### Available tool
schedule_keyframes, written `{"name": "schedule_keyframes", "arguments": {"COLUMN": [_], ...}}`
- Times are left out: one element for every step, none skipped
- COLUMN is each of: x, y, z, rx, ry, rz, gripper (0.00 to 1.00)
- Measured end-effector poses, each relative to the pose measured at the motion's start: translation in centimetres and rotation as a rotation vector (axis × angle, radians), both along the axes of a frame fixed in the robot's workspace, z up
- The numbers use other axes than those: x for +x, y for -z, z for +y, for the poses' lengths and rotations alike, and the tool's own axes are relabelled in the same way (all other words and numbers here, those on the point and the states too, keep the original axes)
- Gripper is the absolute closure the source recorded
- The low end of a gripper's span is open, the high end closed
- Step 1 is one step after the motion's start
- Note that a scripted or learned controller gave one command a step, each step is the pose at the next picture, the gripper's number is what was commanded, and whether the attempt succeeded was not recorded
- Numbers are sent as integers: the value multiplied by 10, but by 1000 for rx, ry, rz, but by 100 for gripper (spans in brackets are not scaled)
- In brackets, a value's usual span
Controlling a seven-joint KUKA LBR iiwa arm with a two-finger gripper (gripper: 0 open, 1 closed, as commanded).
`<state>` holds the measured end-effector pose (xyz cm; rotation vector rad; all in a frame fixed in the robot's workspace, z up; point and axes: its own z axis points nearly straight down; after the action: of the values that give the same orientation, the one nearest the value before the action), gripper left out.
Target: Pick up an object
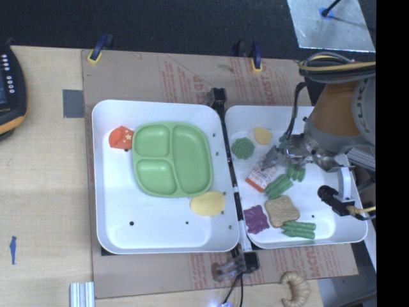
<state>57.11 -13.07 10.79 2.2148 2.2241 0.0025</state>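
Two shallow white bins are seen side by side on a brown cardboard sheet laid over the wooden counter. In the left bin, a light green plastic plate with three compartments lies near the middle; a small red toy piece touches its left edge, and a pale yellow rounded piece lies just beside its lower right corner.

The right bin is reached into by the grey arm with the orange band, and the gripper is placed low over the upper middle of that bin, just above a white and orange packet. How far the gripper is open cannot be told, and nothing is clearly seen between its fingers.

Also in the right bin are a round dark green textured piece, a small yellow piece, a green pod-like piece, a tan slice of toy bread, a purple lumpy piece and a green bean-like piece.
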Motion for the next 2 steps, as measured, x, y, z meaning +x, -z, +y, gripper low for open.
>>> {"name": "schedule_keyframes", "arguments": {"x": [90, 28], "y": [-68, -41], "z": [-65, -36], "rx": [-7, 3], "ry": [-1, 2], "rz": [-10, 13], "gripper": [0, 0]}}
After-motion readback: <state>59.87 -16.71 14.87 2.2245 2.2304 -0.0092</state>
